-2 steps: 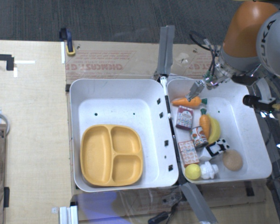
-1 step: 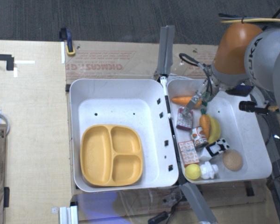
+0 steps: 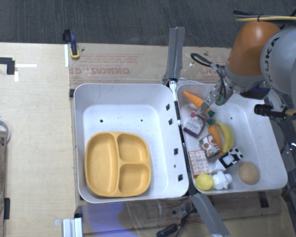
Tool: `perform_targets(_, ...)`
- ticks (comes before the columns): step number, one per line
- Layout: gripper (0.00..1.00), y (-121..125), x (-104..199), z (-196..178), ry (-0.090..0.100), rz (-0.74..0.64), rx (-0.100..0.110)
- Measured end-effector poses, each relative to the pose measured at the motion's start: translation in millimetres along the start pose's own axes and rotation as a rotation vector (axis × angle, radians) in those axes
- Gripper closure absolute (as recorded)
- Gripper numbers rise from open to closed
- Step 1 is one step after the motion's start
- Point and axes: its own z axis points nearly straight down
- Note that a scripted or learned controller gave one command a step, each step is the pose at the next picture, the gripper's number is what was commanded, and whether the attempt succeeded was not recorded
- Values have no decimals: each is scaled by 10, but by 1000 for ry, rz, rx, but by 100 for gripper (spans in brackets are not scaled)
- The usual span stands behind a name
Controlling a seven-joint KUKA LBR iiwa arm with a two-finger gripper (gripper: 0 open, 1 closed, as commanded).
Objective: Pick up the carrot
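Carrot (image 3: 193,99) lay in the right bin's (image 3: 259,120) upper left corner, tip toward the divider. Going left to right: wooden bench (image 3: 29,132); left bin (image 3: 123,105) with a yellow tray (image 3: 118,163) at its lower left; then the right bin, cluttered with a small carton (image 3: 193,125), a can (image 3: 210,146), a banana (image 3: 226,136), a lemon (image 3: 203,181), a brown egg-shaped thing (image 3: 248,173). Jaws (image 3: 207,107) hung just right of the carrot's thick end, touching or nearly so; could not tell whether open or closed, nor whether gripping anything. Arm (image 3: 266,48) reached in from the upper right.
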Motion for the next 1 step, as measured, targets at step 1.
perform_targets(1, 100, 275, 476, -1051, 8, 175, 10)
